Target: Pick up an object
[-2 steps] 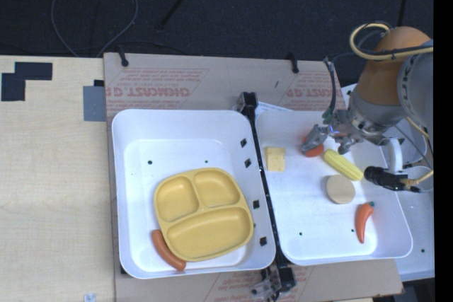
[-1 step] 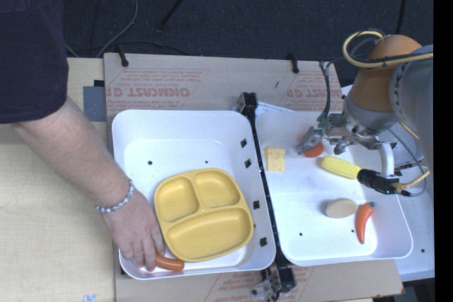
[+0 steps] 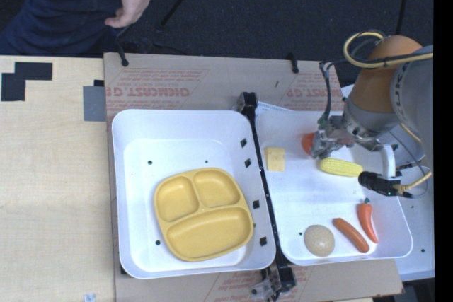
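Gripper (image 3: 324, 143) lowered at the upper right of the frame, beside a red object (image 3: 308, 143) and the corn (image 3: 340, 167).
The state of the jaws cannot be told. A straight descent over one item is advised, clear of the bin (image 3: 283, 223) wall. On the cardboard (image 3: 177, 85), mirrored writing "CHEMCAST G.P. ACRYLIC" is partly readable.

red object (image 3: 307, 143) half hidden behind gripper (image 3: 327, 145)

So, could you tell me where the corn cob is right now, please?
The corn cob lies in the right bin, toward its far right side, just below the gripper and right of the yellow cheese block.
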Robot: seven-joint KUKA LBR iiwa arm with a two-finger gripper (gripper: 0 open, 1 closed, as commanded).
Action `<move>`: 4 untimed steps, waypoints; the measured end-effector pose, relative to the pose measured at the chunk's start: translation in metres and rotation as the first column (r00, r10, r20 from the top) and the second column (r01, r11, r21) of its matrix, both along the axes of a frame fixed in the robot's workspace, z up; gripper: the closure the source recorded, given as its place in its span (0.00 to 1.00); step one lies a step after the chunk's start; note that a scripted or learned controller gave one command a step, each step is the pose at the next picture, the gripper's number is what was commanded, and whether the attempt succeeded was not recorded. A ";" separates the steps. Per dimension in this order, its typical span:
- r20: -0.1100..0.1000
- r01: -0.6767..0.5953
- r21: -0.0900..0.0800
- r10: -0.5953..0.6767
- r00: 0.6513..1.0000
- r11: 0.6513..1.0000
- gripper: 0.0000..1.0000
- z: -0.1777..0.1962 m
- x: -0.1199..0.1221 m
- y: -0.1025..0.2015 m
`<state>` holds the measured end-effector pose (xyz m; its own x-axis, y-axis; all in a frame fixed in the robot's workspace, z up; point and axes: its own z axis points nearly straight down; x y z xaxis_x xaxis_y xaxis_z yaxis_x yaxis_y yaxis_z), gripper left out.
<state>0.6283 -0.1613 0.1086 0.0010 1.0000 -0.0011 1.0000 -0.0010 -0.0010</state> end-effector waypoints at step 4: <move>-0.003 -0.005 0.003 0.005 1.000 1.000 1.00 0.140 0.000 0.060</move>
